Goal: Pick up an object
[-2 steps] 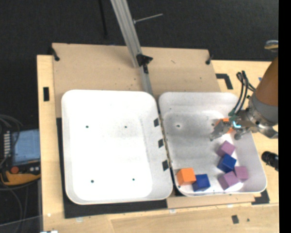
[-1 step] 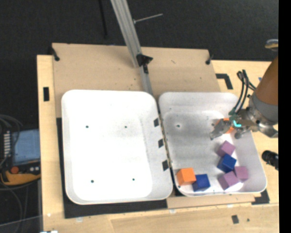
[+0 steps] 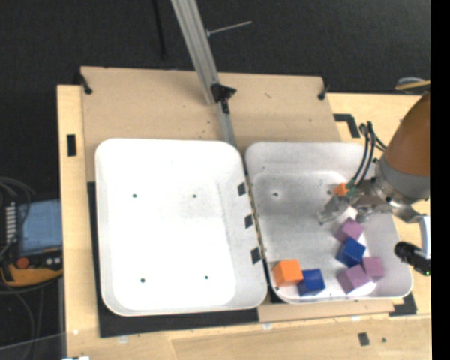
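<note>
White and shallow, the right bin [image 3: 300,163] sits on the counter [image 3: 285,96] and has the tool [image 3: 336,207] reaching low over it from the right. I cannot tell how wide the tool is open, or whether it has hold of anything. Just below the tool lies a purple block [image 3: 352,230], with a blue block [image 3: 351,253] under that. Further below are two more purple blocks [image 3: 373,267] [image 3: 353,278]. Down and to the left of the tool sit an orange block [image 3: 288,271] and another blue block [image 3: 311,282], touching each other. The left bin [image 3: 172,223] lies well off to the tool's left.
</note>
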Robot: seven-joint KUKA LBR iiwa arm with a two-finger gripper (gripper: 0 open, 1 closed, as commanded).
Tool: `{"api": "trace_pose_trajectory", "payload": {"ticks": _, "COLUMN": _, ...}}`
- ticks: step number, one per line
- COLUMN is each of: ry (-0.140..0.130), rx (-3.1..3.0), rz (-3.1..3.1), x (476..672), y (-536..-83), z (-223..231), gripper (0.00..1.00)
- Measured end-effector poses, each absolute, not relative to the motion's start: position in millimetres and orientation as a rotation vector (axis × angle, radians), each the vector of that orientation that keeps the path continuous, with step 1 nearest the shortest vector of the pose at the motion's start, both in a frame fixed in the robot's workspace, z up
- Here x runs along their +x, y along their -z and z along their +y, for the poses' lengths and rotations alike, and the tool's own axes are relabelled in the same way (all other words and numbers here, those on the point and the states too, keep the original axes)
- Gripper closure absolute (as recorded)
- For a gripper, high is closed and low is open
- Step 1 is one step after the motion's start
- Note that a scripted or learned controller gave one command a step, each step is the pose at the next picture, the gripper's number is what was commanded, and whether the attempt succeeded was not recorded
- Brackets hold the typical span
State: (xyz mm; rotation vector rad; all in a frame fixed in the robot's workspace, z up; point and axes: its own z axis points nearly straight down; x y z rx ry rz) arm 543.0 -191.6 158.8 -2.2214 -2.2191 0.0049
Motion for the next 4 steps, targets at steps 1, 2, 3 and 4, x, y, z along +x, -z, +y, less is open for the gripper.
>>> {"api": "trace_pose_trajectory", "payload": {"ticks": 1, "ry": 0.001, "rx": -2.226, "rz": -2.227, "x": 542.0, "y": -112.1, "z": -194.3, "gripper": 0.00}}
{"api": "trace_pose_trajectory", "payload": {"ticks": 2, "ry": 0.002, "rx": -2.232, "rz": -2.222, "x": 544.1, "y": -98.9, "z": -196.5, "gripper": 0.00}}
{"api": "trace_pose_trajectory", "payload": {"ticks": 3, "ry": 0.006, "rx": -2.240, "rz": -2.218, "x": 545.1, "y": -110.4, "z": -197.5, "gripper": 1.00}}
{"api": "trace_pose_trajectory", "payload": {"ticks": 4, "ry": 0.005, "rx": -2.223, "rz": -2.229, "x": 539.7, "y": -164.0, "z": -191.8, "gripper": 1.00}}
